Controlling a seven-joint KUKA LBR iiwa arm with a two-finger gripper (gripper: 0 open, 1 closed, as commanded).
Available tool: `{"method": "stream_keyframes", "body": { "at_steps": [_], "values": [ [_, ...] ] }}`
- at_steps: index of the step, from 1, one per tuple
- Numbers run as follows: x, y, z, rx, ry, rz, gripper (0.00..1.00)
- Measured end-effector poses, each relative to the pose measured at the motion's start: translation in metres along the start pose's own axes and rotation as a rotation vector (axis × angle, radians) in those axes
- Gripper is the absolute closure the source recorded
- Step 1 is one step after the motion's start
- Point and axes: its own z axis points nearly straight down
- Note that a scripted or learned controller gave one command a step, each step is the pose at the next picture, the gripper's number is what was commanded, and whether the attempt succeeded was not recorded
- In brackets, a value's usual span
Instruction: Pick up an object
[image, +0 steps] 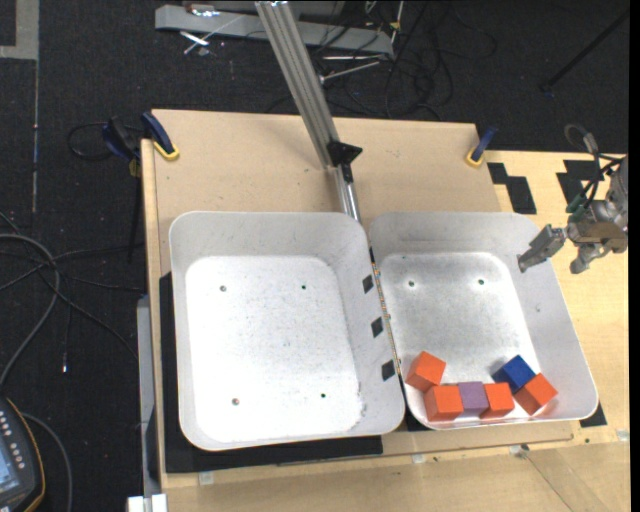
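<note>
The pincer (562, 251) hangs at the right edge of the view, above the upper right rim of the right bin (455, 275). Its two fingers (538, 248) are spread apart, with nothing between them.

All the blocks lie bunched along the near wall of the right bin, well away from the pincer. An orange block (427, 369) sits tilted at the left of the group. Just below it an orange cube (444, 402) stands next to a purple block (471, 397), which touches another orange block (498, 398). At the right end a blue block (517, 372) rests just behind an orange one (537, 393), close to the bin's near right corner.

The left bin (270, 325) lies beside the right one, their inner walls meeting along the middle of the wooden desk (250, 170). A metal pole (305, 85) slants from the top of the view to the desk's far middle. Two clamps (160, 137) grip the far corners of the desk.
</note>
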Motion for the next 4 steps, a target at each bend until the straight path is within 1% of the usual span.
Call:
{"method": "stream_keyframes", "body": {
  "at_steps": [1, 2, 4],
  "values": [
    [-0.002, -0.072, 0.114, 0.009, 0.004, 0.007, 0.0],
    [-0.002, -0.078, 0.168, -0.003, 0.001, 0.004, 0.0],
    [-0.002, -0.077, 0.166, -0.004, 0.001, 0.004, 0.0]
  ]
}}
